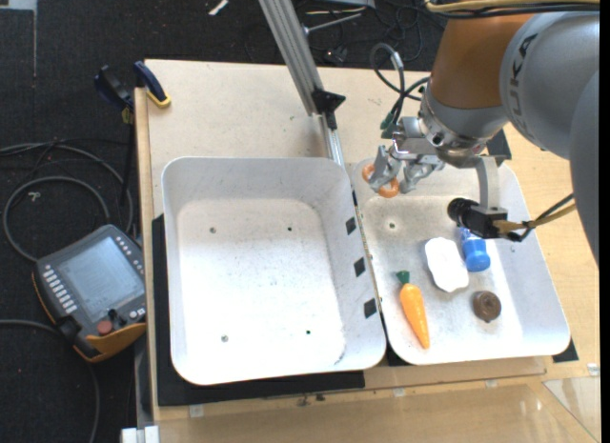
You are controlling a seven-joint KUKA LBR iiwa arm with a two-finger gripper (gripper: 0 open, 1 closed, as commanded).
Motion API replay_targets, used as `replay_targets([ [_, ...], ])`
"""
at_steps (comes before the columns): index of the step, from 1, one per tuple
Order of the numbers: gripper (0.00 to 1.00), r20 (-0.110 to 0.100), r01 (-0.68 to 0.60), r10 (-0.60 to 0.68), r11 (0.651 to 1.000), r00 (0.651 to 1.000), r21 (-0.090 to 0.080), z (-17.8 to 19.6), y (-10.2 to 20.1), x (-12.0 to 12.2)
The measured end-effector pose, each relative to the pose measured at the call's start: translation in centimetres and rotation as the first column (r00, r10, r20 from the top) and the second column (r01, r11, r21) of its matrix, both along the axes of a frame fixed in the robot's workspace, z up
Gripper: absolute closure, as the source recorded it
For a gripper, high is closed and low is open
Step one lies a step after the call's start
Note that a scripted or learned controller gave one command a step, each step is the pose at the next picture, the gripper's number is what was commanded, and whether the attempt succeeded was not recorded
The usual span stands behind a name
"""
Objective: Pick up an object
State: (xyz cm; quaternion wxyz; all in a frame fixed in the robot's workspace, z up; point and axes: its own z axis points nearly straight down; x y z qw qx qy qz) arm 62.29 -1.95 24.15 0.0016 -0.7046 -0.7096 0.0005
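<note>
Where speckled white plastic curves, a tapered carrot point(414, 312) lies.

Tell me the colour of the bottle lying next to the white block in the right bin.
Blue. The bottle shows best in the camera view, beside the white block.

1 fixed overhead camera, angled down on 2 white bins point(191, 179), arm point(534, 46) from right.

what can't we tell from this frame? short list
- Gripper, camera view: fingers too small and cluttered to read as open or shut.
- Orange thing at the gripper: partly covered by the fingers; identity and whether it is gripped are unclear.
- Blue object: black part overlaps its top; shape unclear.
- Brown round object: too small to identify.
- Right bin: far end hidden by the arm.
</note>
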Motion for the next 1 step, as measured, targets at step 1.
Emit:
replay_targets([
  [1,1.00,0.002,-0.001,0.001,1.000,1.000,0.000,0.21,5.88,-0.39],
])
